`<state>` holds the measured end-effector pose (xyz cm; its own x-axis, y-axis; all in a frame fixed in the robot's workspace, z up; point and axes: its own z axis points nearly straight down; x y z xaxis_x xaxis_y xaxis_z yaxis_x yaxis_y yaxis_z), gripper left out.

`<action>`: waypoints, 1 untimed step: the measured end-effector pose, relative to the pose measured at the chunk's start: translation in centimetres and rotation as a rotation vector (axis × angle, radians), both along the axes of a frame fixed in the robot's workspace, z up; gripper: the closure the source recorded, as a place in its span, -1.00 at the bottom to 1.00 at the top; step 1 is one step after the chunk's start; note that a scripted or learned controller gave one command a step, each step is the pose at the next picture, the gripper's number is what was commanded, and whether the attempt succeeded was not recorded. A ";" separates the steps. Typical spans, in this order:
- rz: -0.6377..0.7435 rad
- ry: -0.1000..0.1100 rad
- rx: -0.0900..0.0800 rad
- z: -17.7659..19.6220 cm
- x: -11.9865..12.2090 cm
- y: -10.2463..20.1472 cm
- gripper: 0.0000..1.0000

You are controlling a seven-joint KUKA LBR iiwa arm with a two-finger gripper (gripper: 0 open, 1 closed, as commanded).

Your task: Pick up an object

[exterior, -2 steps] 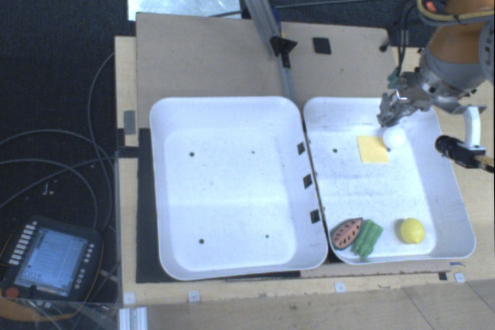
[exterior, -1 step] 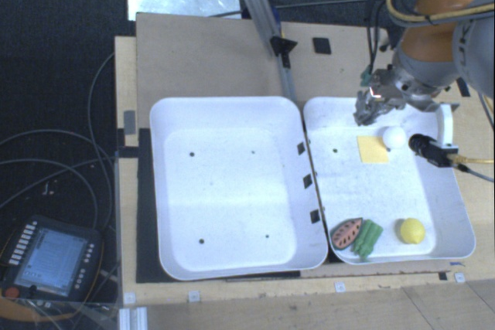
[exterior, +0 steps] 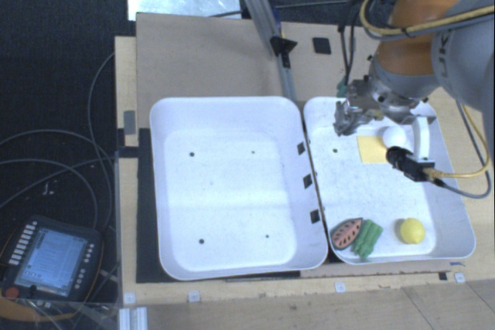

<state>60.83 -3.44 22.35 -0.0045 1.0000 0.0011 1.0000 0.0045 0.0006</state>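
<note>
Nothing picked up yet.
Your gripper (exterior: pixel 346 118) hovers over the right bin (exterior: pixel 456 243), near the yellow block (exterior: pixel 372 150); claw state seems unreadable.

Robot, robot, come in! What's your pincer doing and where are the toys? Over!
Pincer over right bin's far end, grip unclear. Yellow square and white ball beside it. Lemon, green toy, orange-brown toy at near edge.
</note>
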 end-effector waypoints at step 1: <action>0.001 0.000 0.000 1.1 -1.4 5.2 1.00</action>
